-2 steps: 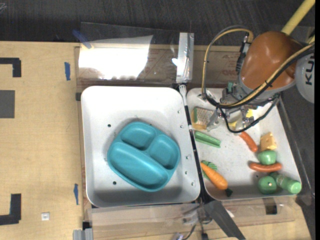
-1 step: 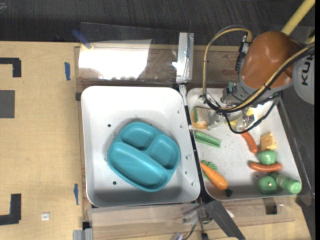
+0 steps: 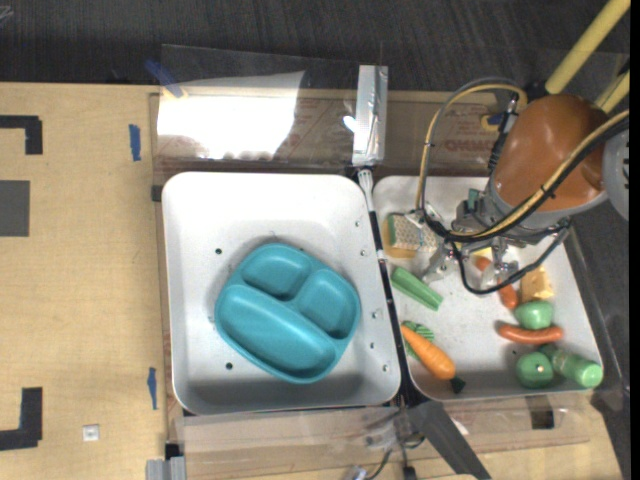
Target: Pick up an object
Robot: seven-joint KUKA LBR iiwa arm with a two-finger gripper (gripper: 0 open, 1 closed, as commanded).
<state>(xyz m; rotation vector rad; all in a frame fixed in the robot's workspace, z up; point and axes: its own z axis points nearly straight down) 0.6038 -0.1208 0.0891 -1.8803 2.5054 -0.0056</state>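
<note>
A: Cables (image 3: pixel 470 183) are looping over the wrist and hiding most of the gripper (image 3: pixel 478 253), which is sitting low in the right bin (image 3: pixel 470 363). How it is set, and whether it has hold of anything, I cannot tell.

B: Agreed. The arm (image 3: pixel 545 158) is showing mainly as a rounded orange dome, glossy, with grey metal under it. A small orange and yellow piece (image 3: pixel 484 259) is peeking out just beside the metal parts, but what it is stays unclear.

A: Toy food is lying around it in the same bin. A flat green pod-like piece (image 3: pixel 415 288) is lying at a slant near the left wall, a carrot (image 3: pixel 430 352) with an orange body is lying below it, and something pale and speckled (image 3: pixel 404 232) is sitting at the upper left, half masked by cabling.

B: On the right side, smooth plastic shapes are crowding together: a red sausage-like piece (image 3: pixel 530 334), a round green fruit (image 3: pixel 534 314) touching it from above, another green ball (image 3: pixel 534 369) below, and a green cylinder (image 3: pixel 580 372) by the rim. A yellowish block (image 3: pixel 538 284) is sitting above them.

A: The left bin (image 3: pixel 190 268) is holding a teal divided plate (image 3: pixel 288 311), matte, rounded, with three compartments, lying tilted in the middle.

B: Clear shiny sheeting (image 3: pixel 230 118) is glaring behind that bin, blurring what lies under it.
</note>
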